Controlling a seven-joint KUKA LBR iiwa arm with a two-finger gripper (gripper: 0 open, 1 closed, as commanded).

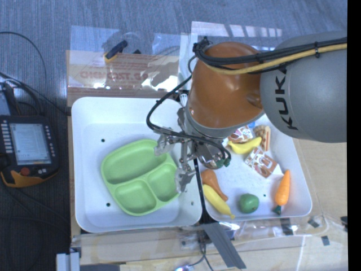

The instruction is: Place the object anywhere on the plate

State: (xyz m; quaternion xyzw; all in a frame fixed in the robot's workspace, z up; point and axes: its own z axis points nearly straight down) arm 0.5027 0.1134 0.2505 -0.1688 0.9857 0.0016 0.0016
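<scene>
A handheld control pendant [27,147] with a lit screen lies at the left edge of the frame on dark carpet, with black cables [22,55] curving above it. Along the top of the frame, clear plastic bags [121,66] rest on a brown cardboard sheet [79,81]; one bag holds a small yellow and black item [115,48].

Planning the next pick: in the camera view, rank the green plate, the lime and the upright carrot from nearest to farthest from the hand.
1. Green plate: under the hand, left bin.
2. Lime: right bin, near edge.
3. Carrot: right bin, far right.
</scene>
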